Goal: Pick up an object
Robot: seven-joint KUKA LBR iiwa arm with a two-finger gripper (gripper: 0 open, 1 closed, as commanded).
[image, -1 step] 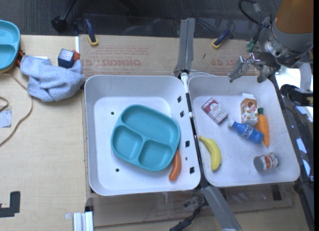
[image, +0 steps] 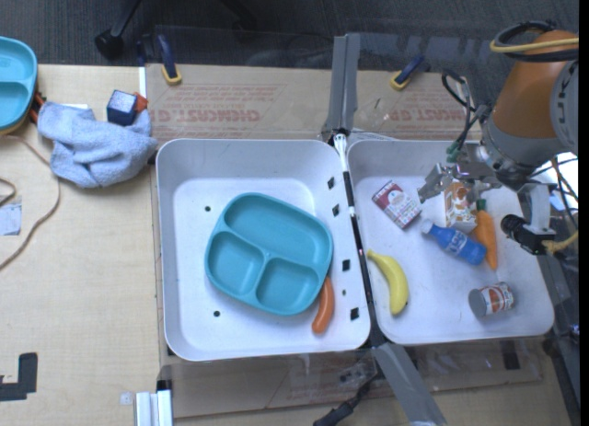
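My gripper (image: 457,183) hangs over the back of the right bin (image: 419,323), reaching in from the right. Directly under it is a small orange-and-white pouch (image: 458,208); whether it is gripped cannot be made out. A blue bottle (image: 456,242) lies just in front of the pouch, with a carrot (image: 486,238) beside it on the right. A red-and-white carton (image: 396,205) lies to the gripper's left. A banana (image: 394,282) and a small can (image: 492,300) sit nearer the front of the bin.
The left bin (image: 184,231) holds a teal divided plate (image: 269,254) and an orange sausage (image: 322,307) at its front right. On the bench at the left lie a grey cloth (image: 97,143), a blue cube (image: 121,105) and a teal bowl (image: 14,79).
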